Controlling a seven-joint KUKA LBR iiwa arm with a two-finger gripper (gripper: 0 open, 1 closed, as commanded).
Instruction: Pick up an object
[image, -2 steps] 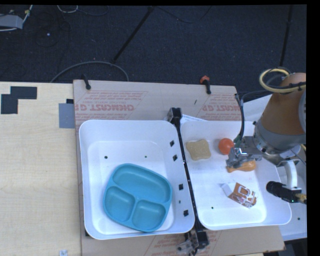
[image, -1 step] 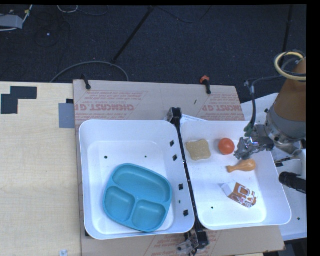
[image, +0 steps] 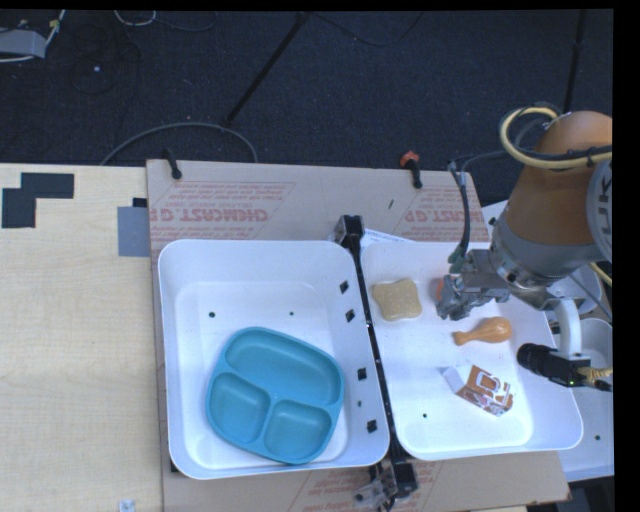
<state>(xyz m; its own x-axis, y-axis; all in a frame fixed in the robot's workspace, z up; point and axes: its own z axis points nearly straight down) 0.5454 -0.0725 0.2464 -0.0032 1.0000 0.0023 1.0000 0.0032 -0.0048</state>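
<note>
In the right bin (image: 560, 425) lie a tan slice of toast (image: 397, 298) at the upper left, an orange drumstick-shaped toy (image: 483, 332) in the middle, and a red and white packet (image: 486, 389) lower down. My gripper (image: 453, 299) hangs low in this bin, between the toast and the drumstick toy and just above the toy's thin end. I see nothing held in it.
The left bin (image: 185, 300) holds a blue divided plate (image: 274, 394). A black divider bar (image: 362, 330) runs between the two bins. The grey and orange arm (image: 555, 190) reaches in over the right bin's upper right corner.
</note>
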